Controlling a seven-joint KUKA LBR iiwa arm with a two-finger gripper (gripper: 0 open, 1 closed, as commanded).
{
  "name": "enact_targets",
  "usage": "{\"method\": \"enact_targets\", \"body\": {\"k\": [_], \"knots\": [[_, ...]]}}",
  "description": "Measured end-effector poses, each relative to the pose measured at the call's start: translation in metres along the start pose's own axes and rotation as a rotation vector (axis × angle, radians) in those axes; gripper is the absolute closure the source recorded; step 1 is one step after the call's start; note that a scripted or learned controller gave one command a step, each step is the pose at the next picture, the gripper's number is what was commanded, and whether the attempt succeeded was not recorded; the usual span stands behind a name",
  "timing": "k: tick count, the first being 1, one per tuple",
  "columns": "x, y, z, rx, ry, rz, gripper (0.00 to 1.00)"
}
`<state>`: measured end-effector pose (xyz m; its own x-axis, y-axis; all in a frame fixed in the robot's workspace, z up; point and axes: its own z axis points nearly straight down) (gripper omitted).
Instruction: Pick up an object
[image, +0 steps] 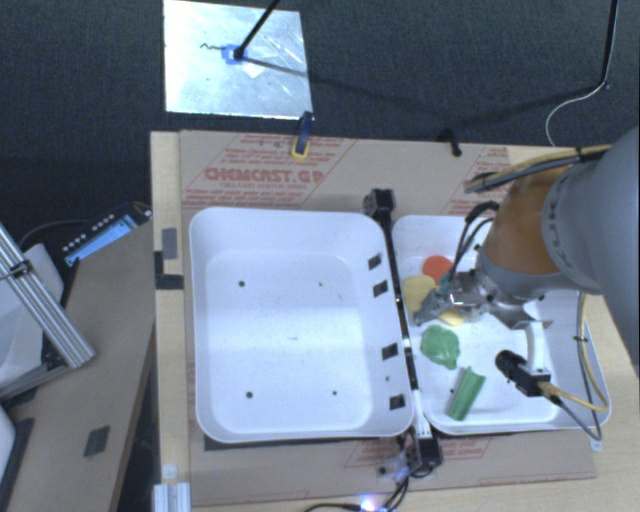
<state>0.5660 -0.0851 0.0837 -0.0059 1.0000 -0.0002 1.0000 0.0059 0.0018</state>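
The gripper (440, 303) is down in the right bin (560, 415), its metal fingers reaching toward 9 o'clock over a yellow piece (418, 290). Whether the jaws are spread or pressed together cannot be told; the fingers blur into the yellow beneath them. Nothing is clearly pinched between them, so by my reading the pick is not yet made: the approach is done, and the closing and lifting are left.

The likely target is that yellow piece, lying at the left side of the right bin, close against the divider (395, 300). A second bit of yellow (455, 319) shows just under the wrist, at 4 o'clock from the fingertips; it may be the same object or another.

Around it, an orange ball (437, 266) sits near, at 12 o'clock from the gripper. A green lump (440, 346) lies at 6 o'clock, just below the fingers, and a green stick (465, 394) lies further on at 5 o'clock, near the bin's lower rim.

The crowding is the trouble: the orange ball and green lump flank the yellow piece, and the divider wall hems it in at 9 o'clock, leaving little room for a finger on that side. The left bin (215, 225) stands well apart.
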Motion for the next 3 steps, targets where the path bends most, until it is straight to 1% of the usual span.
{"method": "enact_targets", "body": {"k": [1, 2, 3], "knots": [[0.0, 0.0, -0.012, -0.002, 0.0, 0.0, 1.0], [-0.017, 0.022, -0.225, -0.02, -0.004, 0.001, 1.0], [0.047, 0.016, -0.273, -0.007, 0.001, -0.004, 1.0]]}}
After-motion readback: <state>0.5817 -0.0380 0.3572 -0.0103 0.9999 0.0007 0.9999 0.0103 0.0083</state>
